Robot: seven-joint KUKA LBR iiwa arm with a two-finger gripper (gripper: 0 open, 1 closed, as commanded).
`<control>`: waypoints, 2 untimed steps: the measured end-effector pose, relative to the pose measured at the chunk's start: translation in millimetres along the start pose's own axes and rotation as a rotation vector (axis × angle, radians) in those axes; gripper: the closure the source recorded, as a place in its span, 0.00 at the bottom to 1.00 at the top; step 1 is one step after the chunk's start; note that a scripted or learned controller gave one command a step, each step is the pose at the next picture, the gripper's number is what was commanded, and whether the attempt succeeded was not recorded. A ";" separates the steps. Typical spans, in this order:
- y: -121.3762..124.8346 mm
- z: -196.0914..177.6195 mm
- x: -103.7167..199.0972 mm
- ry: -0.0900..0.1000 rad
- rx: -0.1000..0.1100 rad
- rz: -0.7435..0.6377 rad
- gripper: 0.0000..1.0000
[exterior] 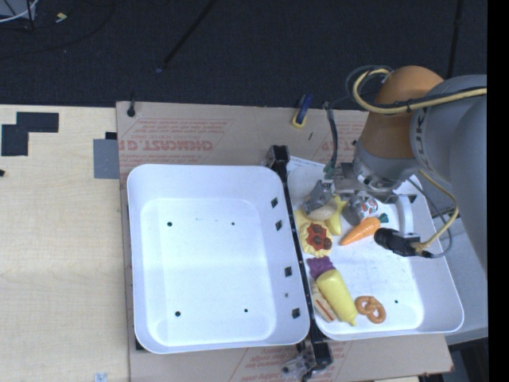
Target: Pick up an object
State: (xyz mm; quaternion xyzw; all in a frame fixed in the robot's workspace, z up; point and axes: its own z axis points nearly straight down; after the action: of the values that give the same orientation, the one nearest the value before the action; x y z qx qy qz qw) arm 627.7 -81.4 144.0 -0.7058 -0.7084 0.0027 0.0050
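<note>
A pale wood bench [56, 245] under a dark floor holds cardboard [207, 138] and two white bins [151, 213]. The gripper [338, 191] hovers right of centre; finger state unclear.

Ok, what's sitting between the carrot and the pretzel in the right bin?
In the camera view, bare white bin floor lies between the carrot and the pretzel; nothing lies on that stretch. The yellow corn lies off to its left.
</note>
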 end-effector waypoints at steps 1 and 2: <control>-13.7 59.7 1.5 -0.003 -0.005 0.004 0.00; -37.6 56.3 -25.6 -0.003 -0.007 0.004 0.00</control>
State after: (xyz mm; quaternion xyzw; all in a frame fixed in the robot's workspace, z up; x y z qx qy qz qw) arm 589.6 -107.0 88.0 -0.7074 -0.7069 0.0014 0.0015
